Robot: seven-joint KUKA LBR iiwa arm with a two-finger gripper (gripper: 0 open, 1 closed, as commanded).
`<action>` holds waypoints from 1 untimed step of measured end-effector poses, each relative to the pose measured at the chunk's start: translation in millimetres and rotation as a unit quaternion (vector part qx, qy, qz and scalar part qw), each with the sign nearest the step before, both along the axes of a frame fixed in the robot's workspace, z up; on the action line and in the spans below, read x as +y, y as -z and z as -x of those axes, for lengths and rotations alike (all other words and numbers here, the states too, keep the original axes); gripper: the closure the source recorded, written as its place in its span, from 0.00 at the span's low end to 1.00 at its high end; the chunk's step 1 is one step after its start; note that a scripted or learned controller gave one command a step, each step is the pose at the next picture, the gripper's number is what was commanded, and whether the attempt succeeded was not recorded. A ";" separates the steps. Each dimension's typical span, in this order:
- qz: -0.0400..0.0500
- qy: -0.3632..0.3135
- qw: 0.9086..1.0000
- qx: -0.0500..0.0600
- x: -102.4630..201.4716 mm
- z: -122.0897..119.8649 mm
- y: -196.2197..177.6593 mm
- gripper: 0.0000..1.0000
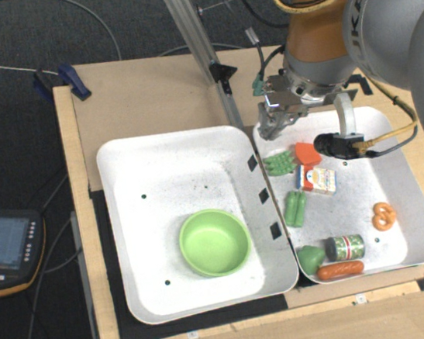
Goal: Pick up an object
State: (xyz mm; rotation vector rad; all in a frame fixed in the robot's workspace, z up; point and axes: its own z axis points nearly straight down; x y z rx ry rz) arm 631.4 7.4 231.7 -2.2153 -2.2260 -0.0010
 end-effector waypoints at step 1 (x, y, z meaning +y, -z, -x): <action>0.000 0.000 1.000 0.000 46.5 1.0 5.8 1.00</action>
